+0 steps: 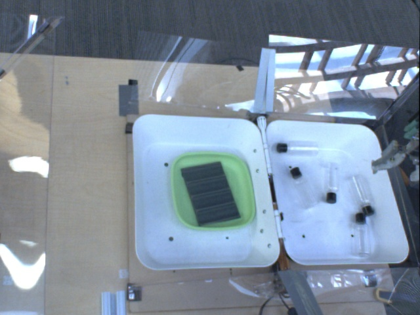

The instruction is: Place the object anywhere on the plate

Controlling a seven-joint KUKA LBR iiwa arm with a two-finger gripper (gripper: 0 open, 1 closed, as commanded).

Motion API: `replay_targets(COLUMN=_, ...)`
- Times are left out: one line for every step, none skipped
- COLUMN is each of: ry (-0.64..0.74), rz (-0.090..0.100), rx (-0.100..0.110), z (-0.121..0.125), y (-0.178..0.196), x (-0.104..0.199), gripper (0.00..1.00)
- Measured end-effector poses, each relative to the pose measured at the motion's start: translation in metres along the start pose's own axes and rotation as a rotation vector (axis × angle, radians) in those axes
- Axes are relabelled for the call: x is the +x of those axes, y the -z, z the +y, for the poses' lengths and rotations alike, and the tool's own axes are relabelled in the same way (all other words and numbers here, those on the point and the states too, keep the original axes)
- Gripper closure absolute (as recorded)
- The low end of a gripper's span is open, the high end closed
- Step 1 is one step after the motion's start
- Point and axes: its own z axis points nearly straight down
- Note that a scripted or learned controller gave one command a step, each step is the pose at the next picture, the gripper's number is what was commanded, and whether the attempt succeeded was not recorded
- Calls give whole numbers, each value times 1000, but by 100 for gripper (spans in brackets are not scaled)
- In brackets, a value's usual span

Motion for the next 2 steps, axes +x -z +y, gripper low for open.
replay_targets(ry=-53, rz=2, rx=7, z=-17, y=-52, x=72, gripper=0)
replay_targets(ry=-17, rz=1, rx=5, z=27, y=-96, x=16, gripper=0)
